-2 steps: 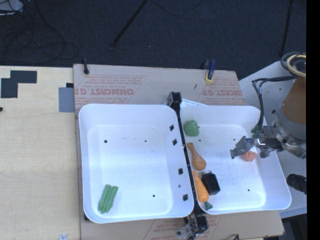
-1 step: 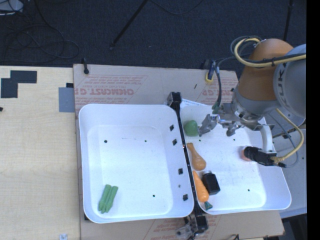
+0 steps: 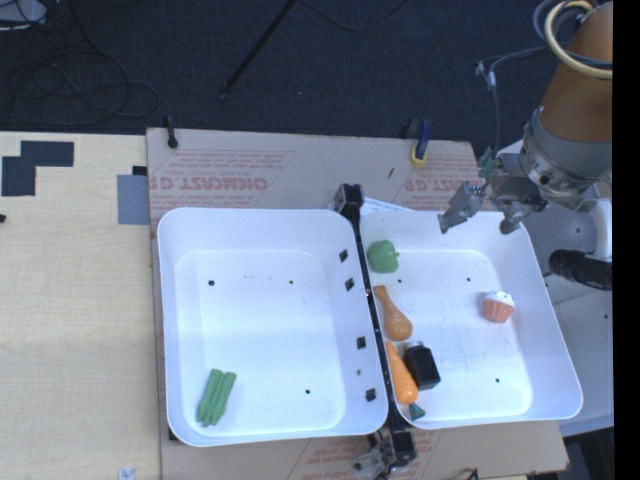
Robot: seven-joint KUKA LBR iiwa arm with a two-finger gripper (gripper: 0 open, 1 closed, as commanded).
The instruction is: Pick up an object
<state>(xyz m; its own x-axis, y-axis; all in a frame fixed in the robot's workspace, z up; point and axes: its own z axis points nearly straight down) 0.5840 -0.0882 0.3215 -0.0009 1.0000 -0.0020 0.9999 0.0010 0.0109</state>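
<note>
My gripper (image 3: 484, 218) hangs over the far edge of the right bin (image 3: 540, 338), its two fingers spread open with nothing between them. Below it in that bin lie a pink-and-white cupcake (image 3: 497, 307), a green round toy (image 3: 383, 257), an orange gourd (image 3: 394, 315), a carrot (image 3: 402, 376) and a small black block (image 3: 421, 365). The gourd, carrot and block are bunched along the bin's left wall. A bundle of green beans (image 3: 215, 397) rests in the near left corner of the left bin (image 3: 180, 268).
Both bins sit on a cardboard sheet (image 3: 250, 173) on the bench. A black divider strip (image 3: 362, 298) runs between the bins. A yellow-and-blue clamp (image 3: 420, 143) stands at the cardboard's far edge.
</note>
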